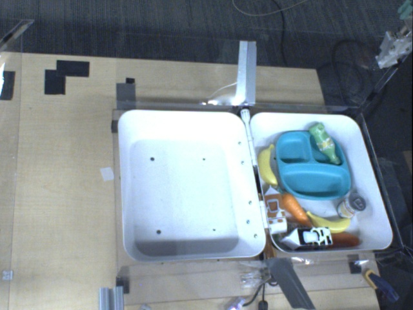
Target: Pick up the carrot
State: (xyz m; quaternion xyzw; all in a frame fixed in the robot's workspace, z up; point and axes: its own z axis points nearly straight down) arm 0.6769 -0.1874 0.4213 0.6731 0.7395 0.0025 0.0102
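The carrot [293,208] is an orange tapered piece lying in the right bin [371,163], near its front left, just below the blue plate. Its thick end points up-left and its thin end runs toward a dark item at the bin's front. A yellow banana lies right beside its lower end.
The right bin also holds a blue divided plate [311,166], a green packet [324,143] on the plate's far edge, two yellow bananas [266,166] [330,223], a small jar [352,205] and a black and white item [313,237]. The left bin [184,183] stands beside it.
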